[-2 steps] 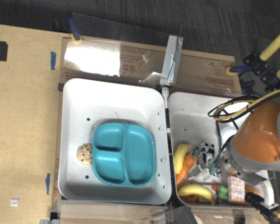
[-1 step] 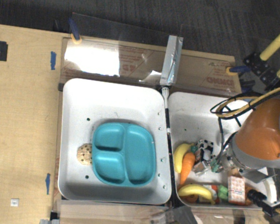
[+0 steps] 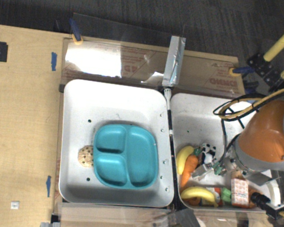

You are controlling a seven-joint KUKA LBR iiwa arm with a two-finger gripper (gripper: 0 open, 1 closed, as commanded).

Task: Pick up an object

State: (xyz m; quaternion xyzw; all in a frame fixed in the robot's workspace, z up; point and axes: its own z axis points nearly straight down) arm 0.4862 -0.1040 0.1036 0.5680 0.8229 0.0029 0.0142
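Right bin (image 3: 193, 111): the pickable objects lie in a cluster along its near-left part. A carrot (image 3: 189, 168) lies slanted, touching a yellow banana (image 3: 182, 158) on its left that runs along the bin's left wall. A second banana (image 3: 199, 194) lies across the near edge, just beside a small green piece (image 3: 226, 196) and a red-and-white box (image 3: 239, 192). A small black-and-white item (image 3: 208, 152) sits just behind the carrot; what it is cannot be told.

Gripper (image 3: 218, 168): low over this cluster, just right of the carrot and above the second banana. Its fingers are hidden among wrist parts and clutter, so whether it is spread, closed or grasping anything cannot be told.

Arm (image 3: 269, 135): the orange band covers the right part of the bin; black cables (image 3: 231, 110) loop over the bin's far right.

Left bin (image 3: 82, 98): a teal divided plate (image 3: 125, 155) sits at centre, with a speckled cookie (image 3: 85, 156) touching its left edge.

A clear panel (image 3: 118, 57) and a metal divider (image 3: 173, 60) stand behind the bins. The counter (image 3: 13, 121) to the left carries black markings.
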